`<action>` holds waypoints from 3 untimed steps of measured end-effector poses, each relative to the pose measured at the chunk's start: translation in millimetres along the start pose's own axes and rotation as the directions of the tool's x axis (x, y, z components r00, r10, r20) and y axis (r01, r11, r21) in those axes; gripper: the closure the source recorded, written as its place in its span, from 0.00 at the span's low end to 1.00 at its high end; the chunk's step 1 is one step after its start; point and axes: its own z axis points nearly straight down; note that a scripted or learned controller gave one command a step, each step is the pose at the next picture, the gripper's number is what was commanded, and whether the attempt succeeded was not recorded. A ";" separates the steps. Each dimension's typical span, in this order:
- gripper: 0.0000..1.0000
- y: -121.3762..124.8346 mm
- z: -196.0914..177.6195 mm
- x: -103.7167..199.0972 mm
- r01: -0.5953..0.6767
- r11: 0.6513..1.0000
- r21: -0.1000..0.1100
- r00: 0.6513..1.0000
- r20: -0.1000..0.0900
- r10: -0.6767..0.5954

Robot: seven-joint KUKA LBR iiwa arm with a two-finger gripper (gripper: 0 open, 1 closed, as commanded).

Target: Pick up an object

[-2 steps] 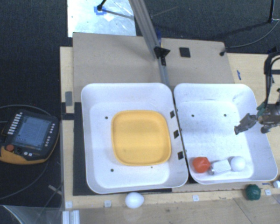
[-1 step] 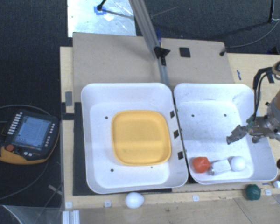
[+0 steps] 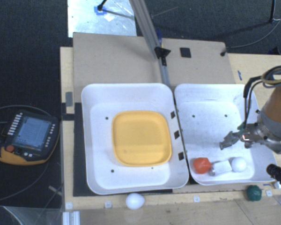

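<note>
Two small objects, a red piece (image 3: pixel 201 165) and a white piece (image 3: pixel 229 165), lie toward the right bin's (image 3: pixel 210 104) front edge, just bench-front of the pincer (image 3: pixel 228 141), whose grip state I cannot tell.

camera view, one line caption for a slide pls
Gripper poised above right bin holding red object and white object; yellow plate in left bin.

A single fixed camera looked down at a slant from well above the surface (image 3: pixel 201 62), far enough to take in both white bins (image 3: pixel 96 125) and the surrounding dark floor (image 3: pixel 28 41).
</note>
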 end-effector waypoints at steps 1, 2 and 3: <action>0.00 -2.1 62.0 -1.2 0.000 1.000 0.001 1.000 0.000 0.000; 1.00 -0.4 49.3 -1.5 0.000 1.000 -0.004 1.000 0.001 0.000; 1.00 5.9 -5.7 -9.9 0.000 1.000 -0.007 1.000 0.002 0.000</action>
